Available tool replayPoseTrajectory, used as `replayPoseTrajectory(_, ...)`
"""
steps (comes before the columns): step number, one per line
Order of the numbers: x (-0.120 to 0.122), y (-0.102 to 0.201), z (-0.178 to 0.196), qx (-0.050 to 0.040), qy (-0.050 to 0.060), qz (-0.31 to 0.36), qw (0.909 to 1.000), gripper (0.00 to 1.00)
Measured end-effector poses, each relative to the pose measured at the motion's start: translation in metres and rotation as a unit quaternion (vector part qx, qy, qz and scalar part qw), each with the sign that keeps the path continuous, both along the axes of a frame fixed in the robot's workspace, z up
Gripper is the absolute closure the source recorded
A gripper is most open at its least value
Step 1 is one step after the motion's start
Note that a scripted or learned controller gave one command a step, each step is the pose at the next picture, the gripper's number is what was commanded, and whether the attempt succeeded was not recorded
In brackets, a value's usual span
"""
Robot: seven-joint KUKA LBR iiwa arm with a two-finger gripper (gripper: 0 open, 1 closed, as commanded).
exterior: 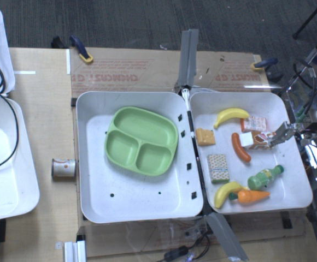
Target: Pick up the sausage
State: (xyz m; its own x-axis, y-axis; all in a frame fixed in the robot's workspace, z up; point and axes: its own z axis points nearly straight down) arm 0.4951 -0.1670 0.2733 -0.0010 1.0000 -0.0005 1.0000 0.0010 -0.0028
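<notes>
The sausage [240, 147] is a short red-orange link lying flat in the middle of the right bin [295, 201], pointing roughly front to back. A small white and red carton [255, 134] lies just to its right, touching or nearly touching it. My gripper [281, 134] shows as a grey metal tip low over the right bin's right side. It is next to the carton's right end and about a hand's width right of the sausage. Nothing is visibly held in it.
Around the sausage in the right bin lie a banana [231, 115], a tan cracker [205, 137], a checkered packet [218, 167], a green bottle [265, 177], a carrot [252, 196] and a second banana [225, 192]. A green divided plate [142, 141] sits in the left bin [93, 195].
</notes>
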Motion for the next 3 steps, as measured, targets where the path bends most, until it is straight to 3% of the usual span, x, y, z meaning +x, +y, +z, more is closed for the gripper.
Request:
replayPoseTrajectory(1,0.019,0.028,-0.183,0.0002,0.000,-0.134,0.9910,0.00)
replayPoseTrajectory(2,0.018,0.028,-0.175,0.0001,0.002,-0.136,0.9907,1.00)
replayPoseTrajectory(3,0.044,0.126,-0.082,-0.0002,0.000,-0.161,0.9869,1.00)
